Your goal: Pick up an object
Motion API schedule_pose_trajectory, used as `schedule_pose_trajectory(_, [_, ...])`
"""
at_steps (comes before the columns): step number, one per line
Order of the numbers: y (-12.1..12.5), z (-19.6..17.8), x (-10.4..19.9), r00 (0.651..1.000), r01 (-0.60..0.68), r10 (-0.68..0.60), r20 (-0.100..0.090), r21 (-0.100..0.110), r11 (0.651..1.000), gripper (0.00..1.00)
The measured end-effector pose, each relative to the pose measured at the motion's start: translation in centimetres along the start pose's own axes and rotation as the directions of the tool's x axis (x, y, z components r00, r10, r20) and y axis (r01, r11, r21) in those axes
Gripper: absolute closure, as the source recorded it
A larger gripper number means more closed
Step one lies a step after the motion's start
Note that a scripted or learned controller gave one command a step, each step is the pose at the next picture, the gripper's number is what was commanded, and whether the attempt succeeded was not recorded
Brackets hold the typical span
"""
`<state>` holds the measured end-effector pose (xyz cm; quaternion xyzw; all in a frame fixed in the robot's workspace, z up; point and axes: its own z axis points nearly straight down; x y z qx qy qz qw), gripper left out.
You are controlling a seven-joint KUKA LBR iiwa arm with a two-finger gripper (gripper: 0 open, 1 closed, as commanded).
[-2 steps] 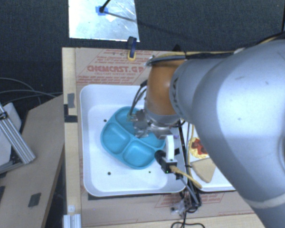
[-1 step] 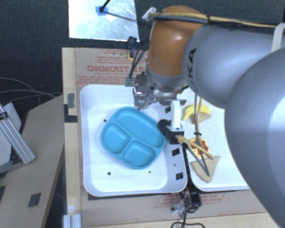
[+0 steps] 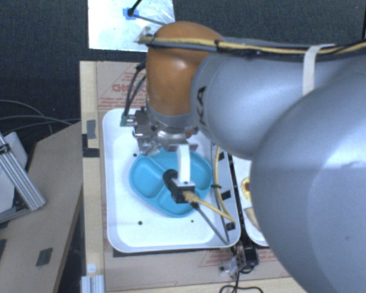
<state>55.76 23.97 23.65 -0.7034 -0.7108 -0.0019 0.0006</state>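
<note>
Red printing is seen on the brown cardboard sheet (image 3: 113, 84) that lies under the white bin (image 3: 119, 224); it stands near the sheet's upper left part, beside the arm's orange band (image 3: 171, 72), and is too blurred and too far covered to be read letter by letter. Dark lettering is seen on the grey arm casing (image 3: 202, 99), just right of the orange band; two characters resembling "KA" are made out, the rest being cut off by the curve of the casing. No other text, number or sign is legible.
</note>
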Motion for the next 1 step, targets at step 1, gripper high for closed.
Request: schedule_pose_trajectory(1, [-5.97, -1.57, -0.39, 1.000, -0.005, 0.005, 0.002, 0.004, 1.000, 1.00])
